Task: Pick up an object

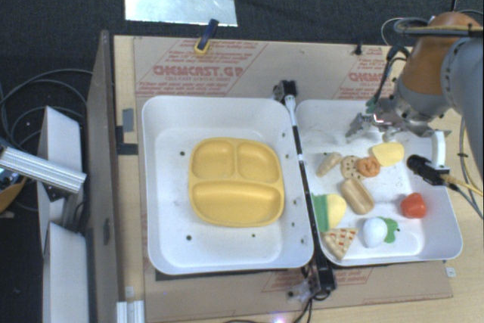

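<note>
Over the right bin's (pixel 454 238) far edge, the gripper (pixel 376 122) hung low above bare white floor; whether its jaws were parted or clenched could not be told, and nothing showed between them. Toy foods lay loose toward that bin's near half: a yellow wedge (pixel 388 154), an orange ring (pixel 368 166), a bread roll (pixel 357 196) with its long axis running diagonally, a red tomato (pixel 413 205), a white egg (pixel 373 231) and a waffle slice (pixel 339 241). At the left bin's (pixel 162 163) centre sat a yellow divided plate (pixel 235 181).

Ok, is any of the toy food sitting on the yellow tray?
No, the yellow tray holds nothing in its compartments; the toy food all lies in the right bin.
</note>
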`<state>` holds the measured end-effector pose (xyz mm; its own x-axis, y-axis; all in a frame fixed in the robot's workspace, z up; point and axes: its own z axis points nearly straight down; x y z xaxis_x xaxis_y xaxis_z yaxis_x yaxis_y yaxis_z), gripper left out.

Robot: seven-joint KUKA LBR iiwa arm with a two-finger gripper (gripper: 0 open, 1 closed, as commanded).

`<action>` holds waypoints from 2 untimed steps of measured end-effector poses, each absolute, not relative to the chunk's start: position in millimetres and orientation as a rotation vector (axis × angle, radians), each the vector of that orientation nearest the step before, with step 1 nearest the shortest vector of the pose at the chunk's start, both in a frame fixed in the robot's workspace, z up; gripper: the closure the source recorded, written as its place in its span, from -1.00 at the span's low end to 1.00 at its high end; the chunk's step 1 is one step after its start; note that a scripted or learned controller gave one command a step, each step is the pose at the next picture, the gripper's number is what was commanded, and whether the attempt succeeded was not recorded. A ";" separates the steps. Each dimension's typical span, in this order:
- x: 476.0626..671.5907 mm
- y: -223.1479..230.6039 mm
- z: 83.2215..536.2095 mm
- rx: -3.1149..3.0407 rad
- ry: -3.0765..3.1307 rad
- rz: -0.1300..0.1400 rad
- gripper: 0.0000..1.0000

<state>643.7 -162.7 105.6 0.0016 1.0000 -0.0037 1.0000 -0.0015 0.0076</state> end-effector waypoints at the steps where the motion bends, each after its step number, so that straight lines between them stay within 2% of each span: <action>1: 595.0 -138.7 83.4 2.223 2.224 -0.002 -1.00; 2: 598.5 -139.6 95.9 2.217 2.220 0.005 1.00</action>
<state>598.5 -139.6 95.9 -0.0014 1.0000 -0.0006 1.0000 0.0014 0.0053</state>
